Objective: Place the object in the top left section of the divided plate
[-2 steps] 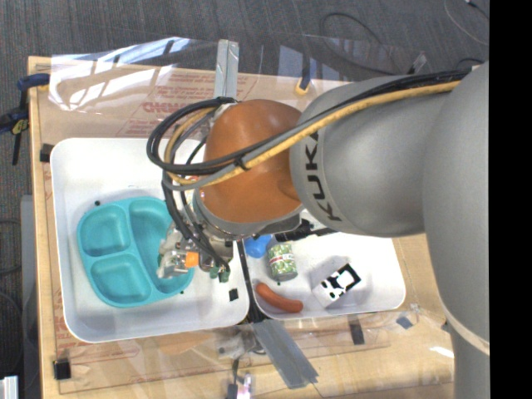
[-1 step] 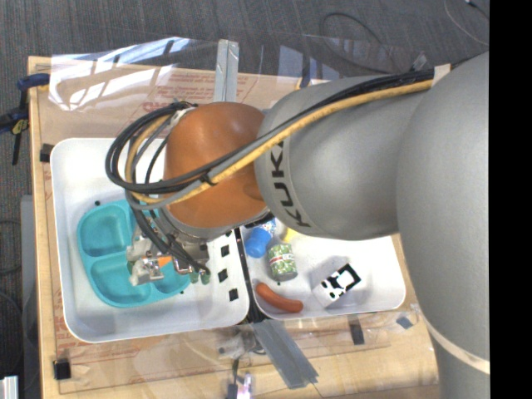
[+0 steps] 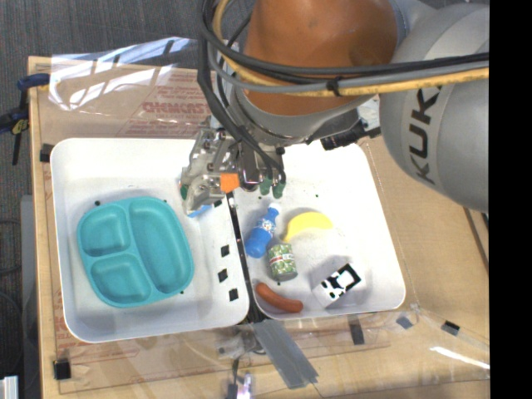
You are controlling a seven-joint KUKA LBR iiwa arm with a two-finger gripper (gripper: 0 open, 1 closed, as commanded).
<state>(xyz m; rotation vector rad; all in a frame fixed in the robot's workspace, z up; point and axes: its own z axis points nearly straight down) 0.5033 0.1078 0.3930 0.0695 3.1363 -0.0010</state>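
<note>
The teal divided plate [image 3: 133, 248] lies in the left bin [image 3: 66, 165], with its small top left section near the bin's left wall. My gripper [image 3: 199, 191] hangs over the left bin's right edge, just above and right of the plate's long right section. Something small and orange [image 3: 229, 181] shows at the gripper, and a small pale blue piece [image 3: 199, 210] shows just under it; I cannot make out what either one is. The arm's wide orange band and cables hide the back of both bins.
The right bin [image 3: 378, 223] holds a blue bottle [image 3: 262, 233], a yellow piece [image 3: 307, 223], a small green can [image 3: 283, 262], a reddish sausage [image 3: 278, 299] and a white and black block [image 3: 337, 283]. A divider with black clips [image 3: 224, 264] separates the bins.
</note>
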